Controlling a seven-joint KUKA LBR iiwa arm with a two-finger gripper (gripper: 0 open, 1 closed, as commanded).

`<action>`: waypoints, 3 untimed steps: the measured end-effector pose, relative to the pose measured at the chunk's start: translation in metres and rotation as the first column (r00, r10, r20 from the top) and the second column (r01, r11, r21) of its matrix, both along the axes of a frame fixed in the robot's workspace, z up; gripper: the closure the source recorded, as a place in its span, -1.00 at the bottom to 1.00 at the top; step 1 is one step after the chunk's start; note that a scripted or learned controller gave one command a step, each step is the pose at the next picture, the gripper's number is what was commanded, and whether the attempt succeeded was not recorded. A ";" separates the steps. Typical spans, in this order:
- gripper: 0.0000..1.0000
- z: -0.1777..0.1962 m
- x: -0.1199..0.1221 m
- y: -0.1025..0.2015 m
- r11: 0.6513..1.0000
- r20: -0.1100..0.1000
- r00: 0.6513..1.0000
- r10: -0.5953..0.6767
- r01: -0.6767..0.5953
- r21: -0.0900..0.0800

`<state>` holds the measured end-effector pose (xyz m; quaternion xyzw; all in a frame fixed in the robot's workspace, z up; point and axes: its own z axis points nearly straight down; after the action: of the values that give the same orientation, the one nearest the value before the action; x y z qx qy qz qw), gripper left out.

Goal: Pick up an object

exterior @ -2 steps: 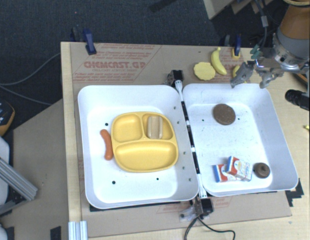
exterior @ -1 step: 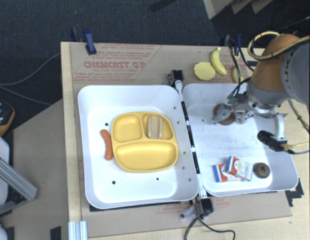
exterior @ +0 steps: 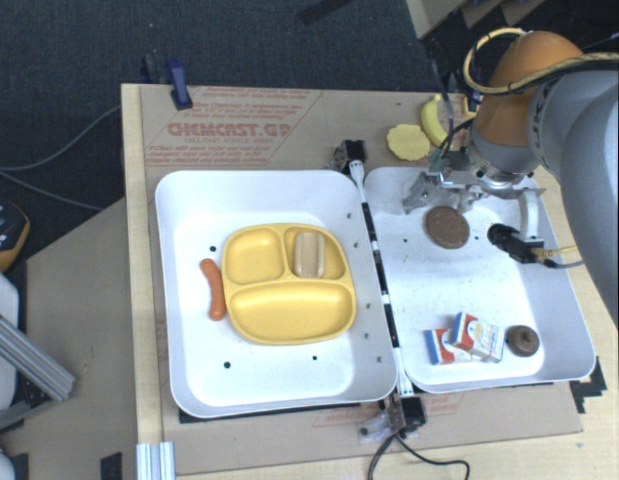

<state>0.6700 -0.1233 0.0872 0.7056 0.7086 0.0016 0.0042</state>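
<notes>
two shallow white bins are carried side by side on the tabletop, the left bin and the right bin. the grey arm is seen reaching in over the far end of the right bin. in the left bin a yellow divided plate is set, with a tan piece lying in its upper right compartment, and an orange sausage is laid just beside the plate's left edge.

the tool is held low over the far part of the right bin. its fingers are seen spread apart, with nothing gripped between them. a brown disc lies flat on the bin floor just under and slightly nearer than the tool, and it is judged to be the thing aimed at. at the near end of the same bin a cluster of small red, white and blue cartons is found, with a little brown ring just beside it. a yellow lump is left outside the bins.

the approach step is judged to be in hand, and nothing is lifted yet. for the next move, the fingers would need to be brought down on either side of the disc and closed on its thin edge. since it lies so flat, a slip is thought likely.
</notes>
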 end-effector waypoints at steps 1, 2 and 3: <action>-1.00 0.001 -0.023 -0.001 1.000 -0.002 1.000 -0.003 0.003 0.002; -1.00 0.001 -0.059 -0.015 1.000 -0.002 1.000 -0.005 0.005 0.002; -1.00 0.001 -0.097 -0.025 1.000 0.000 1.000 -0.005 0.005 0.001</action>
<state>0.5732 -0.1485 0.0886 0.7073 0.7069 0.0018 0.0038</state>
